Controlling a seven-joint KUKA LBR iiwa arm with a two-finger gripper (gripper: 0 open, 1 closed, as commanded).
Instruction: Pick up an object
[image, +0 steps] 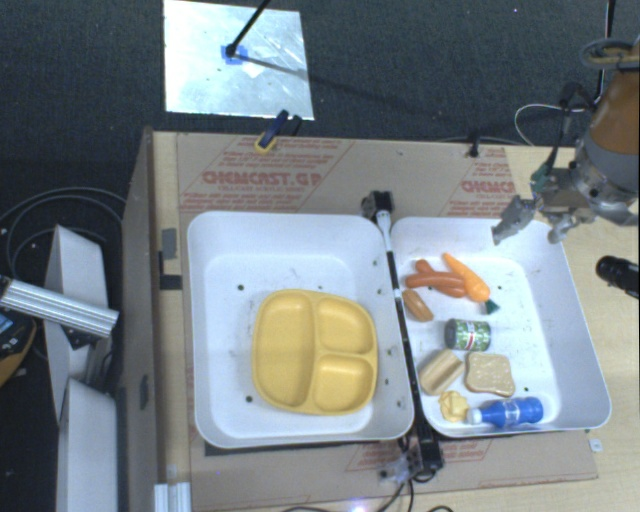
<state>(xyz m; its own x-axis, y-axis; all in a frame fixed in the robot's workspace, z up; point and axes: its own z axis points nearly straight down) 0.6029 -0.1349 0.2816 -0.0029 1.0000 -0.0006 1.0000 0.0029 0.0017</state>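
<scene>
Carrot (468, 275) lies in the right bin (575, 330) below and left of the claw (533, 222); claw hangs spread open, holding nothing. Best bet: drop lower-left, align fingers across the carrot, avoid the sausages (438, 281) touching it.

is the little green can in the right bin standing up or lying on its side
Lying on its side. The green can shows its long labelled side to the overhead camera, its ends pointing left and right, in the right bin.
</scene>
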